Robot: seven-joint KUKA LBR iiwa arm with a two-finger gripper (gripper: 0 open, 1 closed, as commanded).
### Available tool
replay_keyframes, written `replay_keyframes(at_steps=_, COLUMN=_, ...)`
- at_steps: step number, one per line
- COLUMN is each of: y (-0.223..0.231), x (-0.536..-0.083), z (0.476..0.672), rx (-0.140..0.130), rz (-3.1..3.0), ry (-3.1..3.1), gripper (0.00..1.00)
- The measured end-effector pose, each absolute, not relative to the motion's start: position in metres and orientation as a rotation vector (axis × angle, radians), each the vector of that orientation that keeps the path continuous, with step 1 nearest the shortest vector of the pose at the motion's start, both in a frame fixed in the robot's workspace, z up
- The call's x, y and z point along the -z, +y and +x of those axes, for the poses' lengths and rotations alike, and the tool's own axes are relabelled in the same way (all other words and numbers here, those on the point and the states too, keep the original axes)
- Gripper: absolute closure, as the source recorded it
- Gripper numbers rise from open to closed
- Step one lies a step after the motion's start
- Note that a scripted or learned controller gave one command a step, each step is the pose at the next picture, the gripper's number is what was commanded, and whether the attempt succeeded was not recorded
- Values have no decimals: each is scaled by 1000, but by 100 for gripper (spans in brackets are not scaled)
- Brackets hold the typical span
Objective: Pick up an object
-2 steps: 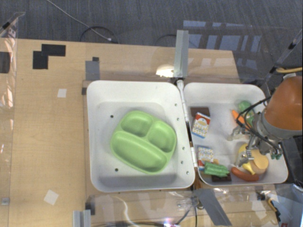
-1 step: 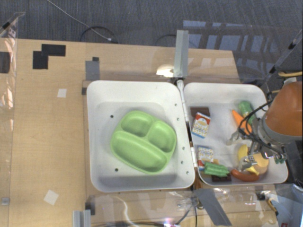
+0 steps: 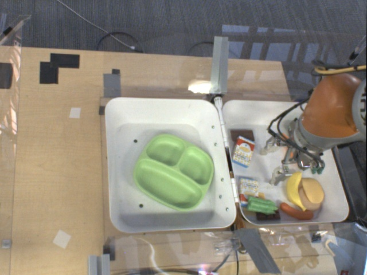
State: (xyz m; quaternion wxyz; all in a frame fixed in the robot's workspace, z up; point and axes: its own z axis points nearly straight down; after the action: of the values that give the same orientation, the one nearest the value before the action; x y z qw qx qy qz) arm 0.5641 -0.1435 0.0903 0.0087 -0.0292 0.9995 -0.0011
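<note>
Hand (image 3: 285, 164) poised low in right bin (image 3: 258, 110) beside banana (image 3: 294, 190); grip state cannot be told. 2 small cartons (image 3: 243, 152) seen, print unreadable. Green tray (image 3: 174, 171) laid in left bin (image 3: 160, 110).

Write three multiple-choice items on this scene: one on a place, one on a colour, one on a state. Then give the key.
1. Where does the divided plate lie?
A. left bin
B. right bin
C. on the bench

2. What colour is that plate?
A. red
B. green
C. blue

3. How does the banana stand?
A. lifted in the gripper
B. lying in the right bin
C. on the plate

Key: 1 A, it fills the left bin; 2 B, plainly green; 3 B, it rests on the bin floor beside a round bun-like piece.
</note>
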Motion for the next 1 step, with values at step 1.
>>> replay_keyframes(at_steps=1, y=-143, x=-105, z=569, rx=7, rz=-97, ry=3106, gripper=100)
